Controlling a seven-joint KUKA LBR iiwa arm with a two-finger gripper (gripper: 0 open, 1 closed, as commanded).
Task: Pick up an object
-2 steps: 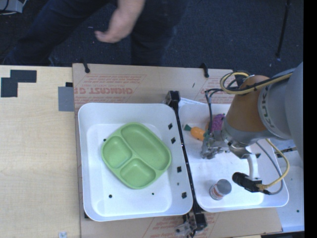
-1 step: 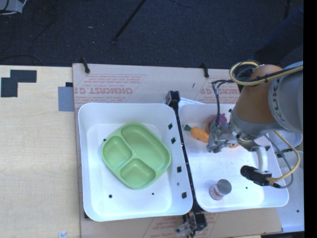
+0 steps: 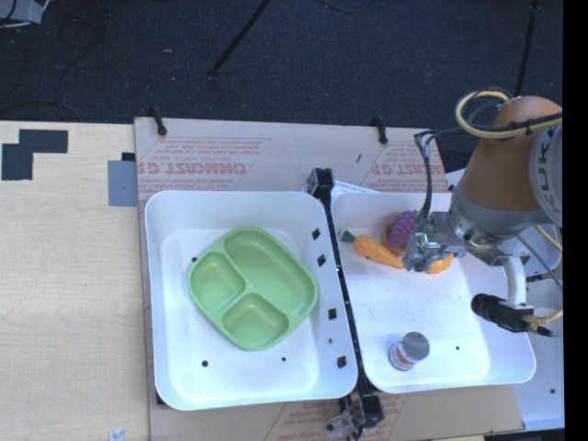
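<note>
While green plate (image 3: 253, 287) fills left bin (image 3: 175, 219), right bin (image 3: 459, 338) holds carrot (image 3: 378, 251), can (image 3: 408, 351).

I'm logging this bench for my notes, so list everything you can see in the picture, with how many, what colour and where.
bins: two, white, shallow, side by side on the bench
divided plate: one, light green, three compartments, in the left-hand bin
toy carrot: one, orange with a green tip, upper part of the right-hand bin
purple object: one, purple, beside the carrot, next to the gripper
orange object: one, orange, partly hidden under the gripper
small can: one, silver top with a red and white side, lower part of the right-hand bin
cardboard sheet: one, brown, printed, under the bins
arm: one, grey with orange band, reaching in from the right
gripper: one, dark metal, low over the right-hand bin by the carrot
</note>
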